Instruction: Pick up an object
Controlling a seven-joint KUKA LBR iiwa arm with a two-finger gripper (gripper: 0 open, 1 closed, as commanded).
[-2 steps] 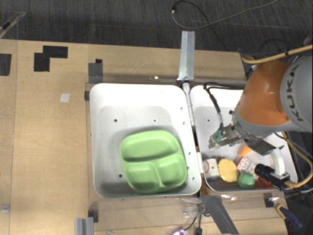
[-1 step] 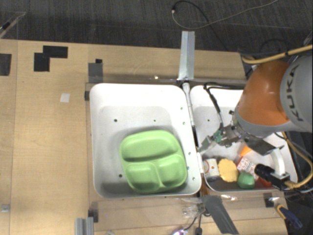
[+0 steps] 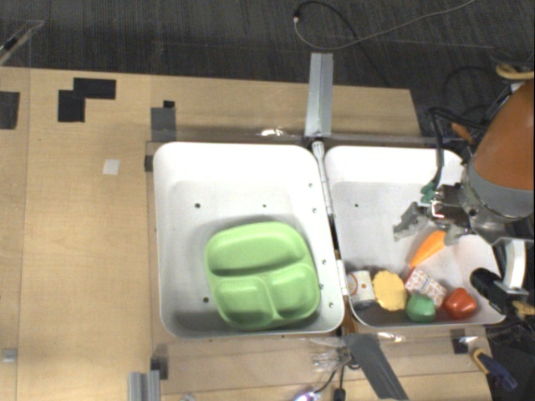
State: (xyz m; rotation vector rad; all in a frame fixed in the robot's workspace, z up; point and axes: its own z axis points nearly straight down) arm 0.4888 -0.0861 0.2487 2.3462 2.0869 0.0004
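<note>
My gripper (image 3: 428,228) hangs over the middle of the right bin (image 3: 368,182), reaching in from the right below the grey wrist and orange band. It stands open, and nothing shows between its fingers. An orange carrot (image 3: 428,247) lies slanted just below and in front of it, its upper end close to the gripper. Along the bin's front edge lie a small white can (image 3: 362,284), a yellow round piece (image 3: 389,291), a white and red packet (image 3: 425,286), a green piece (image 3: 420,308) and a red tomato (image 3: 459,303).
The left bin (image 3: 192,182) holds a green divided tray (image 3: 262,274) at its front. A metal post (image 3: 320,94) stands behind the divider between the bins. Black cables (image 3: 456,98) run at the back right, near the arm.
</note>
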